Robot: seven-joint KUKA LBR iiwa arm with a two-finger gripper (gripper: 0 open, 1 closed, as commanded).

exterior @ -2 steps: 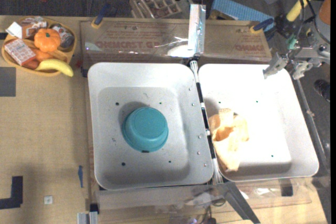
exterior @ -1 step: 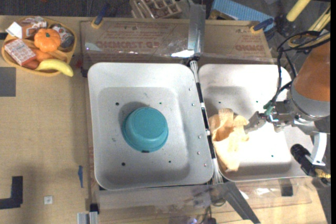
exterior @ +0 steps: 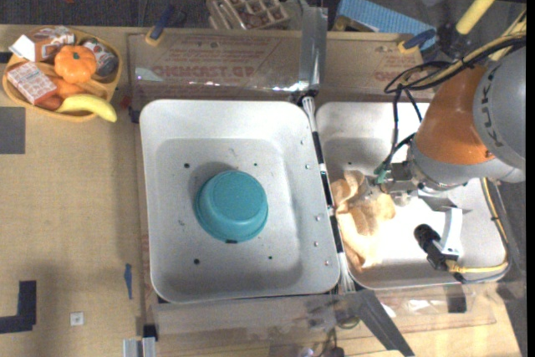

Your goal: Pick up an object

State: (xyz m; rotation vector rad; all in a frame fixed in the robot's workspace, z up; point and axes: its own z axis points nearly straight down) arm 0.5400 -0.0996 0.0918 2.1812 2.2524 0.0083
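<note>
Broadly, the bench (exterior: pixel 67 205) carries two white bins side by side. The left bin (exterior: pixel 167 138) holds a teal bowl (exterior: pixel 232 205), upside down near its middle. The right bin (exterior: pixel 351 125) holds a pale, tan-and-cream soft thing (exterior: pixel 361 217), perhaps a plush toy or crumpled cloth, lying against its left wall toward the near side. The grey arm (exterior: pixel 468 134) with its orange band reaches in from the right over the right bin, and its tool (exterior: pixel 391 186) sits low at the soft thing's right edge, seemingly touching it; whether it is spread or pinching I cannot tell. Far left on the bench stands a small basket (exterior: pixel 17 88) of toy food.
</note>
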